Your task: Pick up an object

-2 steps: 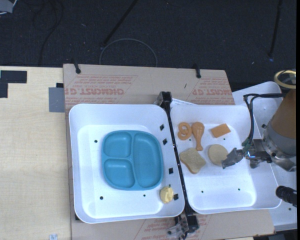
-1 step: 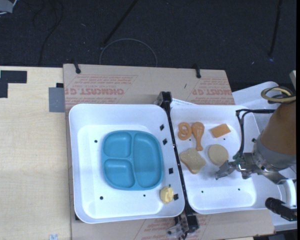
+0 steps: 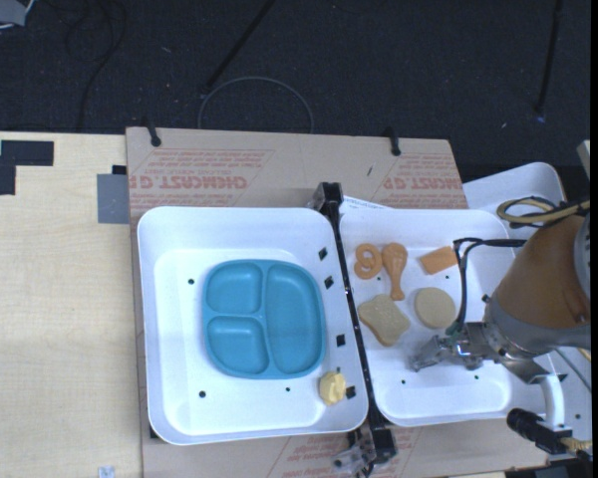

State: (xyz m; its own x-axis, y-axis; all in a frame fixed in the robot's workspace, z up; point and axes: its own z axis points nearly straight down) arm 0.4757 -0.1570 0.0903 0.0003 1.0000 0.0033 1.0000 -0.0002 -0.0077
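My gripper (image 3: 426, 358) reaches into the right bin (image 3: 448, 406) from the right, low over its floor. It sits just below a tan bread slice (image 3: 384, 319) and a round beige cookie (image 3: 435, 307). Its fingers look spread with nothing between them. Farther back in the same bin lie a pretzel (image 3: 367, 261), a chicken drumstick (image 3: 395, 267) and an orange wedge (image 3: 439, 260). In the left bin (image 3: 169, 257) a blue divided plate (image 3: 262, 318) lies flat, with a small yellow piece (image 3: 332, 386) at that bin's front right corner.
A black divider (image 3: 341, 297) separates the two bins. Cardboard (image 3: 279, 172) lies under them. The arm's orange band (image 3: 543, 277) hangs over the right bin's right side, with cables around it.
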